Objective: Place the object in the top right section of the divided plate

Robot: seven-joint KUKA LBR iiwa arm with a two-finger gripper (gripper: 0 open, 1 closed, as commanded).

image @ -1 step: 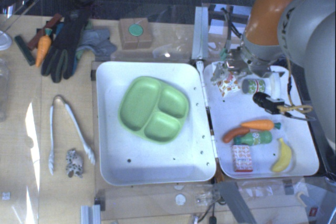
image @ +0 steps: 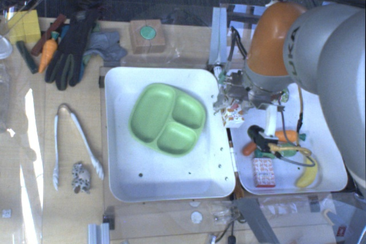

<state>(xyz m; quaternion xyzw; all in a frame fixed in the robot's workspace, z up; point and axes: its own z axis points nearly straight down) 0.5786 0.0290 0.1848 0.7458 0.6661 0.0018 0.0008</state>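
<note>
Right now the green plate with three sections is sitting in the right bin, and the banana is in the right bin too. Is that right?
Not quite. The camera view shows the green plate sitting in the left bin, not the right one. The rest is right: the plate has three sections, and the banana is in the right bin.
</note>
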